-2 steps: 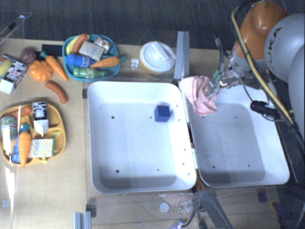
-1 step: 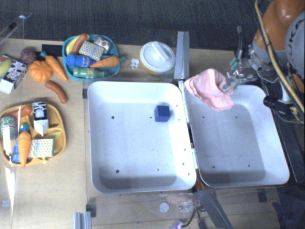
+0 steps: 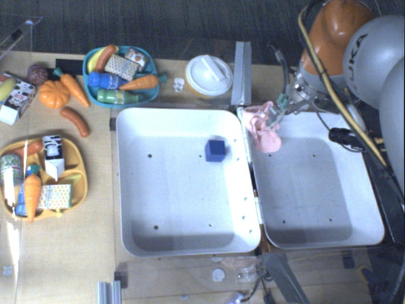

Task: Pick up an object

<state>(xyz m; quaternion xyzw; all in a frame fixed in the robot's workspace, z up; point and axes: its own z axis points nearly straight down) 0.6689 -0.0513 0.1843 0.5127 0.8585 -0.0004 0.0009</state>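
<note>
Two shallow white bins sit side by side on the table, the left bin (image 3: 158,233) holding a small blue cube (image 3: 216,150) toward its upper right. At the top left corner of the right bin (image 3: 329,227), the end effector (image 3: 273,116) reaches in from the arm (image 3: 370,49) and touches a soft pink object (image 3: 264,135) that hangs just below it. Whether the pink object sits between the fingers, or how wide they stand, cannot be told.
</note>
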